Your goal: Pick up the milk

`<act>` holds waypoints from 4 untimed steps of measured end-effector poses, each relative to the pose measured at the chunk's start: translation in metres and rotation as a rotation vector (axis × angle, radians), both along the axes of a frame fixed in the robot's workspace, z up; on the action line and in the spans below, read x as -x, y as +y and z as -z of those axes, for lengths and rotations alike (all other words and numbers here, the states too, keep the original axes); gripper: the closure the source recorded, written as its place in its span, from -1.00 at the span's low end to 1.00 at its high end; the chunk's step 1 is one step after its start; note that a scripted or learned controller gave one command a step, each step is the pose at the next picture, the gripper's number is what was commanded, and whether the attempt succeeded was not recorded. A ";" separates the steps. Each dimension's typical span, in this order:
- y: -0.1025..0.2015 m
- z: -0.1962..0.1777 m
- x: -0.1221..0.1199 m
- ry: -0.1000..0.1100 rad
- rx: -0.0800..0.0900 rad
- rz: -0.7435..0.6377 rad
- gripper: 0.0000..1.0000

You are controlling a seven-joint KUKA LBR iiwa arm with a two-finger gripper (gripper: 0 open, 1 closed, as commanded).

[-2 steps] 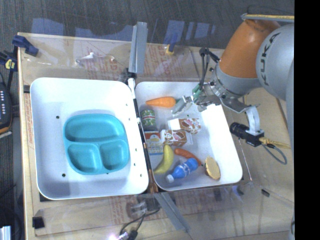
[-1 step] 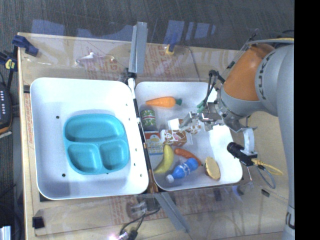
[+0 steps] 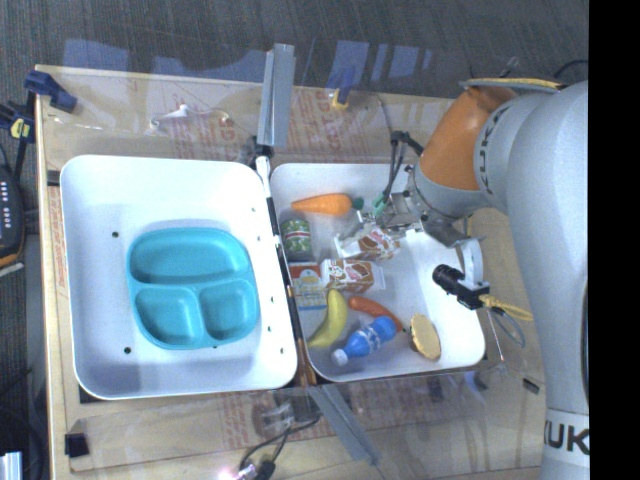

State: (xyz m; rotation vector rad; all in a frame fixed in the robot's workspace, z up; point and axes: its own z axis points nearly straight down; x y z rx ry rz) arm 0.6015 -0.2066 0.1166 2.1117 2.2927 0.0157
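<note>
Two small brown-and-white cartons lie in the right bin [image 3: 455, 353], and I cannot tell which one is the milk. One carton [image 3: 353, 274] lies flat near the bin's middle. The other carton [image 3: 380, 241] is tilted just behind it. My gripper [image 3: 390, 216] hangs low over the back of the right bin, right at the tilted carton's upper edge. The grey wrist with its orange band [image 3: 455, 153] hides most of the gripper.
The right bin also holds a carrot [image 3: 322, 205], a green can [image 3: 296, 236], a banana [image 3: 333, 318], a red pepper [image 3: 373, 308], a blue bottle [image 3: 365, 343] and a round brown item [image 3: 425, 336]. A teal divided tray [image 3: 192, 286] sits in the left bin [image 3: 90, 183].
</note>
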 end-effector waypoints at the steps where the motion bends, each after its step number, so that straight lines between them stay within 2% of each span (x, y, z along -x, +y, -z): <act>1: -0.003 0.006 -0.010 -0.011 -0.015 0.403 -1.00; 2: 0.003 0.006 0.006 -0.018 -0.009 0.428 -1.00; 3: 0.008 -0.006 0.003 -0.019 -0.016 0.420 1.00; 4: 0.009 -0.006 0.002 -0.020 -0.017 0.417 -1.00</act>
